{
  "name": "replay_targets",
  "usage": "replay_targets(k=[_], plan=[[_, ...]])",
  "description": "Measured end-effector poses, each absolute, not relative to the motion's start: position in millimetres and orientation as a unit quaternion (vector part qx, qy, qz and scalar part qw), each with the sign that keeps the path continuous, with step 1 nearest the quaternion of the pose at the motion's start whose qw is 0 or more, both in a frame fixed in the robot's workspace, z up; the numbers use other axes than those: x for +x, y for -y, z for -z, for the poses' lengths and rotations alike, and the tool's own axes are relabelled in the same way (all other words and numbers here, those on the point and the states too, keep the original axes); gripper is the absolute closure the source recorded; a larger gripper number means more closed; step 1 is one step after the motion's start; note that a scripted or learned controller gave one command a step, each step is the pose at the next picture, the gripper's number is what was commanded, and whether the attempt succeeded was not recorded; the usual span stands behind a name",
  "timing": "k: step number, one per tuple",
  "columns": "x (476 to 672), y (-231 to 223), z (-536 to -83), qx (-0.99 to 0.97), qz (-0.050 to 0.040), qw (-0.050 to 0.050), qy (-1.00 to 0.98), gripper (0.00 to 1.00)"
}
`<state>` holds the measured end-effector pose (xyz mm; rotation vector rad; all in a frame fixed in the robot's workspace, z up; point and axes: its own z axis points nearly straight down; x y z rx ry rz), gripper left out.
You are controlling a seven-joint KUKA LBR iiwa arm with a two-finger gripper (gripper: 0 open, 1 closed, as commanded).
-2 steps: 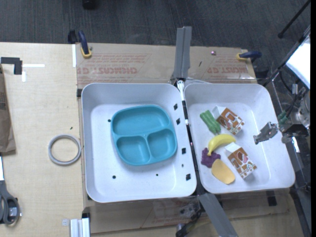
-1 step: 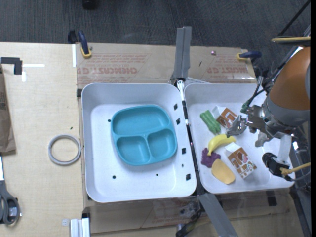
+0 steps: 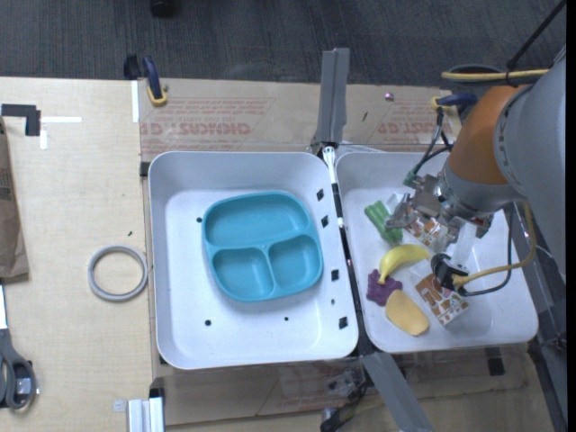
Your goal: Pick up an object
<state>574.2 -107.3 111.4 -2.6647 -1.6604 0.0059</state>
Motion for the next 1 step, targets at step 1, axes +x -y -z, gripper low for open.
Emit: replay_targets(k=[1], plan=[[554.3, 146.2, -90.8, -0.873, -0.002, 0.001, 0.487, 0.0]])
